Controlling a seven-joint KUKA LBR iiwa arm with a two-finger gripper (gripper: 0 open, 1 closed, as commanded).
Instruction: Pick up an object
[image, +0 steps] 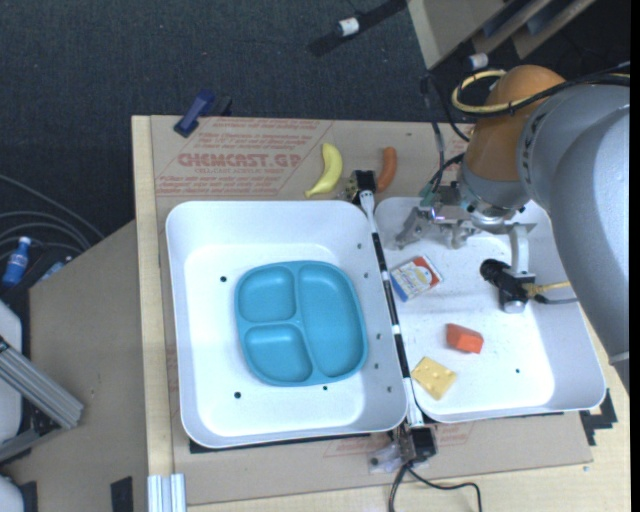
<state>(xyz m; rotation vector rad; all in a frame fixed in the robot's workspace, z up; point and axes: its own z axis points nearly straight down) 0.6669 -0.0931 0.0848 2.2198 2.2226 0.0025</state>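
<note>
Pincer (436, 228) sits low over the far corner of the right bin (560, 395), close to the back wall and near the seam with the left bin (195, 330). Can't tell from this angle if it's spread or pressed together, and nothing is visibly pinched. Nearest candidate is the small white packet (414, 277), just nearer the camera than the pincer and hard against the seam wall. The red block (464, 339) is further out the same way, well apart from the pincer, and the yellow wedge (433, 377) is beyond that, near the front rim. Blue divided plate (300, 322) is off to the view-left of the pincer, in the other bin. Banana (325, 170) and an orange stick-shaped item (386, 168) lie on the worktop (250, 150) behind the pincer, outside both bins (not reachable picks, I'd guess). Risks: the pincer isn't over anything right now, so a straight descent probably lands on bare bin floor. If it goes for the packet, it's flat and tight to the wall, so one side of the pincer likely fouls the wall or skids the packet along without lifting it. The wedge looks sloped and could squirt out on closing. The block looks like the safest pick, but it needs a real traverse first.
</note>
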